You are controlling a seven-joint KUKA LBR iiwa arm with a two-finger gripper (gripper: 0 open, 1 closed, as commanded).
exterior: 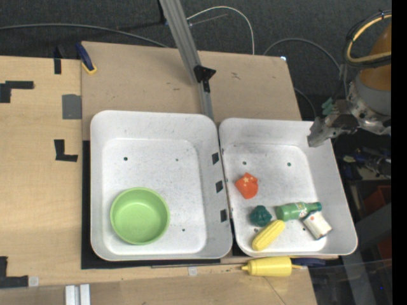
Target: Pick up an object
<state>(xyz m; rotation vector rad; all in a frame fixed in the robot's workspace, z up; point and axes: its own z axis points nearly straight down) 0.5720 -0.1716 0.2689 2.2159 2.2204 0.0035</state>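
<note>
The gripper (pixel 318 134) hangs over the right bin's (pixel 331 161) rim; I cannot tell its state. The green bottle (pixel 296 210), white cylinder (pixel 317 224) and corn (pixel 268 234) crowd together below it, so a grasp may slip.

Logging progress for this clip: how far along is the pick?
Done: nothing lifted yet. In hand: the gripper sits at the right bin's upper right rim, apart from every item. Left: reach the orange toy, green bottle or corn, grasp and lift.
</note>
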